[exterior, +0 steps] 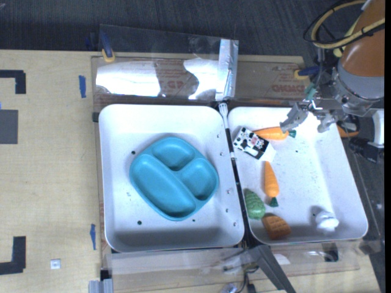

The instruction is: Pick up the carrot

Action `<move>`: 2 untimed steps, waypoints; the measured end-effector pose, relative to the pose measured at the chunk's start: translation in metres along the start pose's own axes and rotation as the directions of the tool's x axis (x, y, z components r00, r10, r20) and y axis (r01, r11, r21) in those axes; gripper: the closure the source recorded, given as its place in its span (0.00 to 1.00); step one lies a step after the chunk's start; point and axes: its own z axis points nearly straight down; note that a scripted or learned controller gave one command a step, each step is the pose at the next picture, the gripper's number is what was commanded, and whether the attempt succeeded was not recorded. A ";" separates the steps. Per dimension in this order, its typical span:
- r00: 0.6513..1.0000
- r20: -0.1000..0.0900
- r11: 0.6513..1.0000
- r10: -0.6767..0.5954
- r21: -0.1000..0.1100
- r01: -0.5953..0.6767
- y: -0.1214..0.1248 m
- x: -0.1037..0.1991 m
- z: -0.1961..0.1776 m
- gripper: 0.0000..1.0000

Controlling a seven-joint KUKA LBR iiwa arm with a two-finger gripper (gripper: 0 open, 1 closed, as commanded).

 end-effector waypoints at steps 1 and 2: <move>0.999 0.000 0.999 -0.038 0.002 0.038 -0.038 0.027 0.080 0.00; 0.990 0.002 0.990 -0.140 -0.007 0.140 -0.053 0.006 0.178 0.00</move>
